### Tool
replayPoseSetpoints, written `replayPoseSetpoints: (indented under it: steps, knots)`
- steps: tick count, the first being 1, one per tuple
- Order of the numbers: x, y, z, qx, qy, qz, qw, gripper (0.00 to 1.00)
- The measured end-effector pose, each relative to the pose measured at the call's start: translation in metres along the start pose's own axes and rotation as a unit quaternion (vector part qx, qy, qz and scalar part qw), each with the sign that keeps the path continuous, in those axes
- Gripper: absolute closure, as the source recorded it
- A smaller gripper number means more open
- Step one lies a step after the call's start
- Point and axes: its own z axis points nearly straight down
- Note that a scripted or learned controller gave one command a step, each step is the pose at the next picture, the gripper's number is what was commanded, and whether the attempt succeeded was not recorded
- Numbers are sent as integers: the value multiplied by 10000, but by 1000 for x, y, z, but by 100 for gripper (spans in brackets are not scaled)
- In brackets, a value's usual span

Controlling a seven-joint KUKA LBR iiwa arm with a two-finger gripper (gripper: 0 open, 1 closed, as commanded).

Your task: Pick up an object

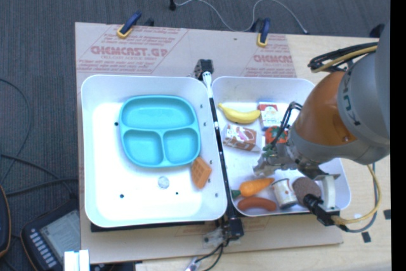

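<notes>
You are looking down on a bench (pixel 127 47) with two white bins side by side. The arm (pixel 346 114), grey with its orange band, reaches in from the right and covers much of the right bin (pixel 254 81). The left bin (pixel 95 136) carries a blue three-compartment tray (pixel 158 130), with a small orange waffle-like piece (pixel 201 172) lying just off the tray's lower right corner, beside the wall between the bins.

In the right bin you have a banana (pixel 240 113) near the top, a red-and-white carton (pixel 269 114) just right of it, and a wrapped packet (pixel 242 136) below the banana. A carrot (pixel 256 186) and a sausage (pixel 256 204) lie near the front wall, with a small can (pixel 283 192) just right of them.

The gripper (pixel 271 162) sits low over the bin's middle, just above the carrot; you cannot tell how its jaws stand, nor whether anything is between them.
</notes>
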Motion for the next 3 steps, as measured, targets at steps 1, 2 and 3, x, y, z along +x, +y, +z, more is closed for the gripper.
replayPoseSetpoints:
  steps: [1, 2, 3]
  knots:
    - [0, 0, 0, 1, 0, 0, 10000, 0]
    - [0, -2, 21, 28, 4, -2, 10000, 0]
    - [0, 0, 9, 1, -1, 3, 10000, 100]
